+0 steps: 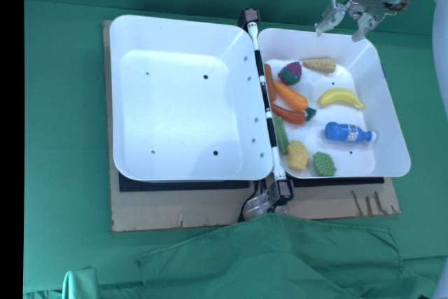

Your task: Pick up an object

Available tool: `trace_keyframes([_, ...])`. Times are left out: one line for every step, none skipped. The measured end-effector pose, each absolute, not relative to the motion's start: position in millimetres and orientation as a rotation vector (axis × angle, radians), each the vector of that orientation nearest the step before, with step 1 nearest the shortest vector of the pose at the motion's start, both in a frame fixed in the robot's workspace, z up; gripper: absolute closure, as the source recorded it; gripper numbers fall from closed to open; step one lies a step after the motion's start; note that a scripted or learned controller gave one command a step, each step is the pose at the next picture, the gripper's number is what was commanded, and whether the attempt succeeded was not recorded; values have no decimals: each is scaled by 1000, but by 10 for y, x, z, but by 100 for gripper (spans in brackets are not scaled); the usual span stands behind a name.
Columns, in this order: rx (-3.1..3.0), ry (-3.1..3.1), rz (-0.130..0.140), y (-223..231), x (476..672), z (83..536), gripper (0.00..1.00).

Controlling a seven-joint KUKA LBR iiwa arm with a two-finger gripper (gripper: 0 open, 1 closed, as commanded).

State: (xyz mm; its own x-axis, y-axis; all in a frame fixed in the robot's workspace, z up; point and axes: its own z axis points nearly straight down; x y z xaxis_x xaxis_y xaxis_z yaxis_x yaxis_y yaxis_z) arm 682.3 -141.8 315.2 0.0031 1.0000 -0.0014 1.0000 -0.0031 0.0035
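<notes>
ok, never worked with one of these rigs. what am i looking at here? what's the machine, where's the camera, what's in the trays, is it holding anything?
One camera, fixed above the bench, looks down at a slant. The machine is a single grey robot arm with an orange band above the wrist, reaching in from the right. At its end is a two-finger gripper, hanging open above the far edge of the right bin with nothing between its fingers.

Two shallow white bins sit side by side on cardboard over green cloth. The left bin has small dark dots on its floor. The right bin holds toy food: a corn cob, a purple piece, a banana, carrots, a blue bottle, a green piece, a yellow piece and green grapes.

The job is to pick up one object; none is picked yet.
</notes>
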Motion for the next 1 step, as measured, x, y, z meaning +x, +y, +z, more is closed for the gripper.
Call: trace_keyframes([2225, 2224, -7, -1184, 6982, 2153, 0])
